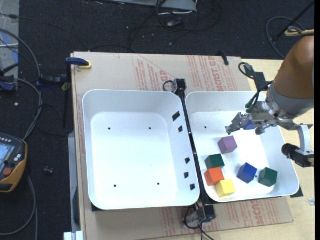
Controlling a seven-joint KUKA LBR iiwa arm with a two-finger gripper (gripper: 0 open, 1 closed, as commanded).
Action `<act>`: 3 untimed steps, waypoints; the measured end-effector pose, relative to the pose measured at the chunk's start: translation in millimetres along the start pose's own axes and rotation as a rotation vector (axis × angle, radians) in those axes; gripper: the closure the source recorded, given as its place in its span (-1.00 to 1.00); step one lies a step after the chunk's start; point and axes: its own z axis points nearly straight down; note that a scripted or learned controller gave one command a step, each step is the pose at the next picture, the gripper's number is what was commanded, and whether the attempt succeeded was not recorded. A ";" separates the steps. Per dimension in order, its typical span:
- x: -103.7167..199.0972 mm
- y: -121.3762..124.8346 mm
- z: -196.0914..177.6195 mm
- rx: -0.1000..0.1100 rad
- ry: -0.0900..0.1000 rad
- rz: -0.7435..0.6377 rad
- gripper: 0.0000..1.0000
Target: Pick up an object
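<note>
Several small blocks lie in the right bin (215, 100): a purple block (228, 144), a dark green block (215, 161), an orange block (214, 175), a yellow block (226, 187), a blue block (247, 172) and a green block (268, 176). My gripper (245, 129) hangs over the bin's upper middle, just above and to the right of the purple block. Its fingers stand apart, open. A small bluish patch shows between them, too unclear to name. No block is visibly gripped.
The left bin (90, 134) sits beside the right one, with a black divider rail (187, 139) between them. The arm's grey body with its orange band (295, 79) covers the right bin's far right side. Cables lie on the floor around the bench.
</note>
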 end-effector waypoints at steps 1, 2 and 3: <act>-13.4 -28.8 103.1 -0.011 -0.002 -0.001 -1.00; -2.3 26.1 124.1 -0.001 0.000 -0.003 -1.00; -3.5 25.4 112.9 -0.001 0.000 0.000 1.00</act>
